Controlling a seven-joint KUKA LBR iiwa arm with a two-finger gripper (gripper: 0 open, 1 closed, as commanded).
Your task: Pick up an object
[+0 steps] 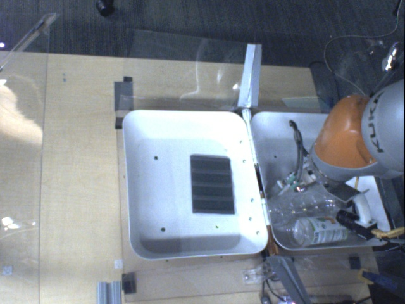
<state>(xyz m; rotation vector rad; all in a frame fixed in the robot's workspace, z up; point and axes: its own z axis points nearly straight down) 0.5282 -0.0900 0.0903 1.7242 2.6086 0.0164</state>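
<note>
Near right bin's front, clear plastic bottle [318, 230]

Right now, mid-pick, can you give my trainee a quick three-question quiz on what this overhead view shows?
1. True or false: the dark ridged pad lies in the left bin.
2. Which bin does the arm hang over? A) left B) right
3. Fill in: the clear plastic ____ lies on its side near the right bin's front edge.

Key: 1 true; 2 B; 3 bottle.
</note>
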